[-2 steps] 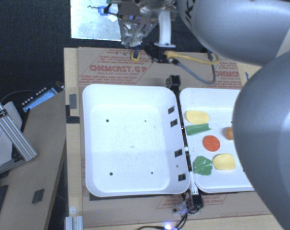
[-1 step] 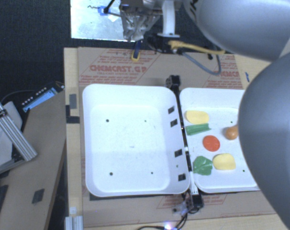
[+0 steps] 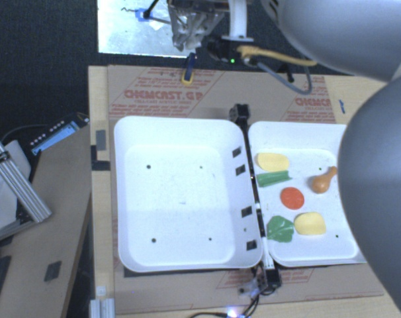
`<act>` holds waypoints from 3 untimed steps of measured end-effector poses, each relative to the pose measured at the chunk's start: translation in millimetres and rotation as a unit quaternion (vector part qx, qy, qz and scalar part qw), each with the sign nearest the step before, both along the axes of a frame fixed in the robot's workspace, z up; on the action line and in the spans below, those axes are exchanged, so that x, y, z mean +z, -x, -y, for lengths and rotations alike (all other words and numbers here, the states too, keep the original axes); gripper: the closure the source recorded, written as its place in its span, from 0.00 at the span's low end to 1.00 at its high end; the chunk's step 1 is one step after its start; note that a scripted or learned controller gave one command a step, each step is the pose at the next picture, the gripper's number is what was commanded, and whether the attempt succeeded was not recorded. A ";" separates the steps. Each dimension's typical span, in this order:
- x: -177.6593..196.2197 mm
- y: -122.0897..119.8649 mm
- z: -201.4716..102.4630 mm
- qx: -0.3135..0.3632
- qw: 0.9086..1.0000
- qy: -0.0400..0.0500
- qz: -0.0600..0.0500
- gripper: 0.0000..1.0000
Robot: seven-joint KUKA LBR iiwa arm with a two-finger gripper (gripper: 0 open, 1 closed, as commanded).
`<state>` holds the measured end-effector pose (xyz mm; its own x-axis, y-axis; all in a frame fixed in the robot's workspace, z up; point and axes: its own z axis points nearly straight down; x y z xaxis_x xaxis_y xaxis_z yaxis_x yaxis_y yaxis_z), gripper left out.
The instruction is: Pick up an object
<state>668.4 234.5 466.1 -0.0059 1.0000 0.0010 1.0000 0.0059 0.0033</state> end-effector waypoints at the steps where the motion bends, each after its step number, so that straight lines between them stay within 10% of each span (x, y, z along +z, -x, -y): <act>1: 22.1 18.8 0.4 0.000 1.000 0.000 0.000 1.00; 3: 71.1 69.2 0.2 0.000 1.000 -0.001 0.000 1.00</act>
